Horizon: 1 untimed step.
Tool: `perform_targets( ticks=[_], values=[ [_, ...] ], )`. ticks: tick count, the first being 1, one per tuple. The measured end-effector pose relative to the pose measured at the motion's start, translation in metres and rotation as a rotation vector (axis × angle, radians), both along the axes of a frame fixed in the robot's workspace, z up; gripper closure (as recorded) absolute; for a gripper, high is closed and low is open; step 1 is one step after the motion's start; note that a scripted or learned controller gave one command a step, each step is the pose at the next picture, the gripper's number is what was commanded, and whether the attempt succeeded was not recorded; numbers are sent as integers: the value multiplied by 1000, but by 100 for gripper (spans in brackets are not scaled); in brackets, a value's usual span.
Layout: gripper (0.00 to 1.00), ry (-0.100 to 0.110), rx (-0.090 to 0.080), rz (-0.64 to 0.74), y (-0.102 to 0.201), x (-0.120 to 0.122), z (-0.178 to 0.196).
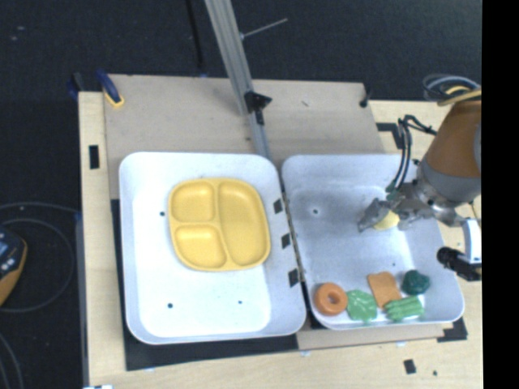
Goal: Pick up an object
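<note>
A small pale-yellow object [388, 220] lies in the right bin [340, 177], towards the table's right edge, and to take it well the end effector [378, 216] should settle squarely astride it and close only once low enough. The object sits right at the fingertips — touching or just beside, I judge. How far the end effector is open I cannot tell, nor whether it grips anything.

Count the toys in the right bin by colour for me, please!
Green: 3
Orange: 2
Yellow: 1, by the hand
Total: 6
</note>
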<state>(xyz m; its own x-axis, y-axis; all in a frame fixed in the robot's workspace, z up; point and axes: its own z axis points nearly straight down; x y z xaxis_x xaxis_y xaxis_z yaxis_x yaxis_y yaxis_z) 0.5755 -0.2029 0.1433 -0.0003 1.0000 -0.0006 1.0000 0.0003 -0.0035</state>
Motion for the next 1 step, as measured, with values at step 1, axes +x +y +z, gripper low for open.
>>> perform_targets(
  ticks=[1],
  values=[
    [0, -7, -2, -1, -1, 1, -43]
  ],
)
